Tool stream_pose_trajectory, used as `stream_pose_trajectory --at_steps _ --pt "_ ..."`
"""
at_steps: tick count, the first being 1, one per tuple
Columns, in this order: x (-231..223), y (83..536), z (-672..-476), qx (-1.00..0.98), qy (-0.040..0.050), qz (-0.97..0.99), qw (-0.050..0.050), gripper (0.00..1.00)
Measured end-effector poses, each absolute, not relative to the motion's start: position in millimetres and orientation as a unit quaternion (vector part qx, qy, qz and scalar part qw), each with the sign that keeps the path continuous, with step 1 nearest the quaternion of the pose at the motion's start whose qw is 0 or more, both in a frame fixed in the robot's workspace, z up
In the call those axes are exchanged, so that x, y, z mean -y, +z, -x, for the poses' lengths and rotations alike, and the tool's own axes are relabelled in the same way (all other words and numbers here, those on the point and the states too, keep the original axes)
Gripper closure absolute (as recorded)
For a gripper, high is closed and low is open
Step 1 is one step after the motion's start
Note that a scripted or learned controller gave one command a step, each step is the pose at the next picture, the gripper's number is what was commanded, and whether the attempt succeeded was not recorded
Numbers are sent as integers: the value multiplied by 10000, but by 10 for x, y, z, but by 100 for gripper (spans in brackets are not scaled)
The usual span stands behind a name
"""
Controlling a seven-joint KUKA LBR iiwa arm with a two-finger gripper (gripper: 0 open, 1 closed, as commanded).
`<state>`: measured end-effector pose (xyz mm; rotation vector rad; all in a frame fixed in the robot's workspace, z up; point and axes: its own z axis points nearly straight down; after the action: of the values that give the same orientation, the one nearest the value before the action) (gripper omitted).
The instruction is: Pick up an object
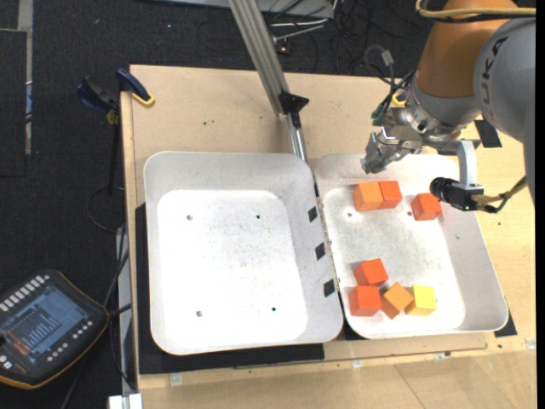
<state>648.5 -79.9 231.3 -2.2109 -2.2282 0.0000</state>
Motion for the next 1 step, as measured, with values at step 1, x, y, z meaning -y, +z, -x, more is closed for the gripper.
stream_pose_trajectory --at_steps 1 --pt "243 2215 -6393 7099 3 7043 17 100"
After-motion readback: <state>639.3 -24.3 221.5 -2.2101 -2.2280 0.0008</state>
